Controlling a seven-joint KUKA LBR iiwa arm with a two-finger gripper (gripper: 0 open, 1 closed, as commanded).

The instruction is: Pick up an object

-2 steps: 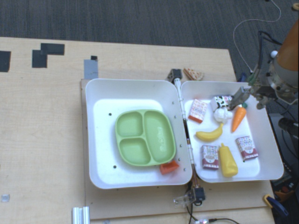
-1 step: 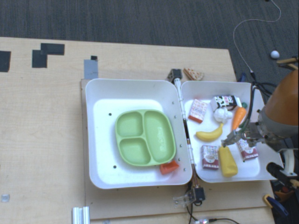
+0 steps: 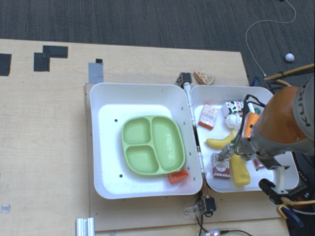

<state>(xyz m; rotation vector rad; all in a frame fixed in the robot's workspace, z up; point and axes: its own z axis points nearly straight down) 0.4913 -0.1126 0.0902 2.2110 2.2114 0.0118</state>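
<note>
Low over your right bin [image 3: 209,183], the gripper [image 3: 227,153] hides its grip from you among the packet [image 3: 221,167], banana [image 3: 220,141] and bottle [image 3: 239,169], so crowding may spoil the pick.

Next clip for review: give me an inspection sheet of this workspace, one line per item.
Surface: light wooden bench bearing two shallow white bins side by side.
Job's things: right bin holds a banana, a yellow bottle-like item, a red and white packet, a small red box and a white toy.
Clutter: left bin holds a green divided plate, with an orange-red block at its lower edge.
Grippers: gripper low over the right bin near the banana; grip not discernible.
Cables: thin white cable on the floor; wires at the bench's lower edge.
Surroundings: dark carpet, small white ball.
</note>
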